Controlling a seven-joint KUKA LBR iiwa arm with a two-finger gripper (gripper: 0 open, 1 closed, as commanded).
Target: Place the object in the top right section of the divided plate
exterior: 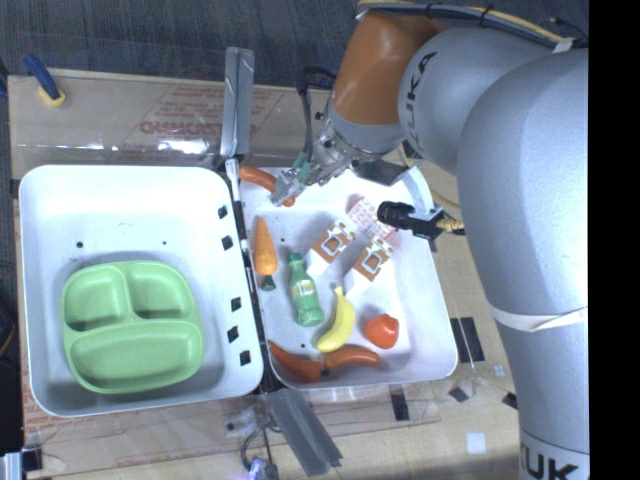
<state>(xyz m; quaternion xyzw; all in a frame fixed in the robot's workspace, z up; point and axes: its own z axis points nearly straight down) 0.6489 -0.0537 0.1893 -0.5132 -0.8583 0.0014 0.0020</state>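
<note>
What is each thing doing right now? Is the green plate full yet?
green divided plate: flat in the left bin, nothing on it.
carrot: lying in the right bin.
green bottle: lying on its side.
banana: lying beside the bottle.
tomato: resting in the bin.
gripper: low over the right bin's top edge.

Grey arm [500,148] reaching in from right, end effector [297,180] lowered
</note>
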